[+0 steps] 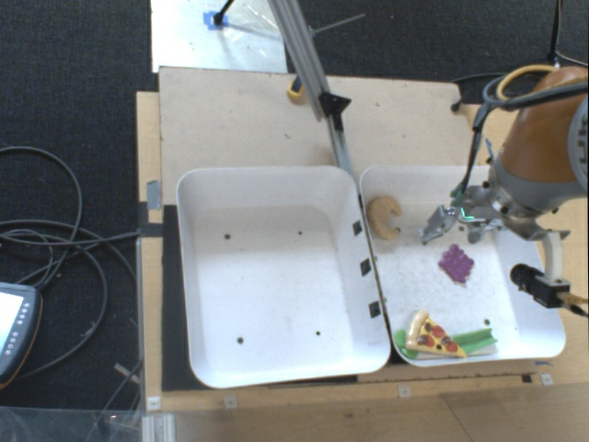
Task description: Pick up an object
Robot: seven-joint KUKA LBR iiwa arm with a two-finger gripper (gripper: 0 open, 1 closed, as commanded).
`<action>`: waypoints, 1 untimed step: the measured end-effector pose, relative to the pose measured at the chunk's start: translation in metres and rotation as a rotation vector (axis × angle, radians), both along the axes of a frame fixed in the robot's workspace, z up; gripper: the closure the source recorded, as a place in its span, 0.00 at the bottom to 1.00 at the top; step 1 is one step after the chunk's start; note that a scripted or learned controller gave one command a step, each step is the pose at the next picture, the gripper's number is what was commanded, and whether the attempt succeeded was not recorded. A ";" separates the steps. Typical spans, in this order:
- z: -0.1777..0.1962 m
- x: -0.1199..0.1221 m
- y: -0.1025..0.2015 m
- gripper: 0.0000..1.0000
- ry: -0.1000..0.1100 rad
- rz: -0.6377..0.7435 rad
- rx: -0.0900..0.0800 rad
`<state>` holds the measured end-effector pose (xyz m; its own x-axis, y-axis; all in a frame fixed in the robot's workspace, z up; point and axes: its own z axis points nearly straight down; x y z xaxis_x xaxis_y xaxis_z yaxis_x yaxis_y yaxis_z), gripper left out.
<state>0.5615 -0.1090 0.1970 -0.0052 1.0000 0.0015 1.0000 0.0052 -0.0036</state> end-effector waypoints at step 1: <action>0.002 0.001 0.000 0.00 -0.004 -0.002 -0.001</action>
<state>0.5625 -0.1094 0.1992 -0.0030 1.0000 0.0006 1.0000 0.0030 0.0009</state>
